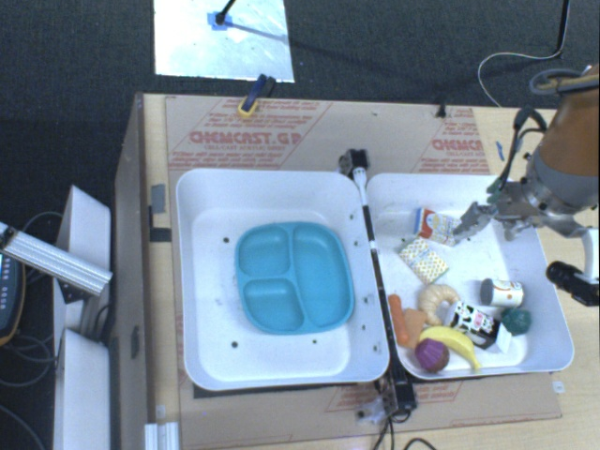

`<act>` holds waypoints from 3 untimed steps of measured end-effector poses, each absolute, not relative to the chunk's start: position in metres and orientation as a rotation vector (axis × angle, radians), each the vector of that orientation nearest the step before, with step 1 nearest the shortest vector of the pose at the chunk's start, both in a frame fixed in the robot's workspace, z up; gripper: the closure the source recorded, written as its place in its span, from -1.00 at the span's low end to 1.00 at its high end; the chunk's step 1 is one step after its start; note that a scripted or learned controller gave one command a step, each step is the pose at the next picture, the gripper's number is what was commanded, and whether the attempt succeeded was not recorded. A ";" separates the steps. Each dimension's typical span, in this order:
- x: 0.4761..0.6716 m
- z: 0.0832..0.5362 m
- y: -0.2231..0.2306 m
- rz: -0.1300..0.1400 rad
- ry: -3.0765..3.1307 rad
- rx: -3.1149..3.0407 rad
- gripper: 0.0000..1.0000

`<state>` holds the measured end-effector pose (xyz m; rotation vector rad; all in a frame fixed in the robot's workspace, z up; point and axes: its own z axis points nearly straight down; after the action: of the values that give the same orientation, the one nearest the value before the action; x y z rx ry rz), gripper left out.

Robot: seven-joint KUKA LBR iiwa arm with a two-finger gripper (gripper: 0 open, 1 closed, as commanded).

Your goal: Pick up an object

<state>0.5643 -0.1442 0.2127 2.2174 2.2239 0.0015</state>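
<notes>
White-and-orange small carton (432,223) lies in the right bin (553,331), just beside the pincer (466,225), whose fingers stand apart.

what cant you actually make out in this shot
- Gripper in the camera view: blurred, so finger state and whether it touches the small carton can't be told.
- Carton label: too small to read.
- Arm: cut off by the right edge.
- Carrot: its lower end is hidden behind the purple ball.

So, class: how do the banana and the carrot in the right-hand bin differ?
The banana is yellow and curved; the carrot is orange and nearly straight. The banana lies crosswise along the bin's near edge, while the carrot runs lengthwise beside the divider between the bins. Both are toy foods lying flat in the right bin, near the purple fruit.
</notes>
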 end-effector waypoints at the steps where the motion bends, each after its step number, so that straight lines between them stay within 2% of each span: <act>1: 0.602 0.151 -0.119 0.000 2.227 2.217 -1.00; 2: 0.596 0.095 -0.103 0.008 2.225 2.215 -1.00; 3: 0.596 0.085 -0.110 0.002 2.222 2.219 -1.00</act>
<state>0.5965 -0.1096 0.0846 2.2190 2.2223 0.0018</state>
